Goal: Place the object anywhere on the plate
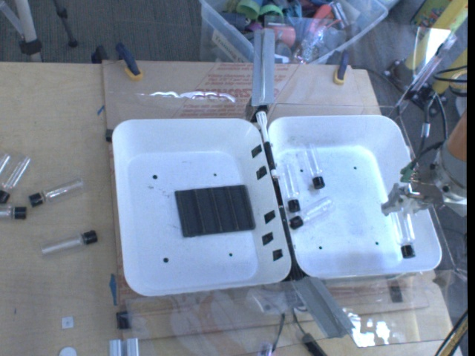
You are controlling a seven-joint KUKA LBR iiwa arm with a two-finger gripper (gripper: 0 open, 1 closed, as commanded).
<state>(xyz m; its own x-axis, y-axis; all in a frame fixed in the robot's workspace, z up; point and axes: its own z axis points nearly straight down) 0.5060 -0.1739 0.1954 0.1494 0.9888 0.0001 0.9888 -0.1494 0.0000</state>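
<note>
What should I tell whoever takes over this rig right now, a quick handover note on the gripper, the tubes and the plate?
Gripper: at the right bin's right edge, over a clear plastic tube with a black cap that lies along the bin's right wall. Whether it is gripping is not visible.
Job's things: the dark ribbed rectangular plate lies flat in the left white bin. Three more clear capped tubes lie near the divider in the right white bin.
Done: nothing is on the plate yet.
Left: get one tube gripped, carry it across the divider, set it on the plate.
</note>
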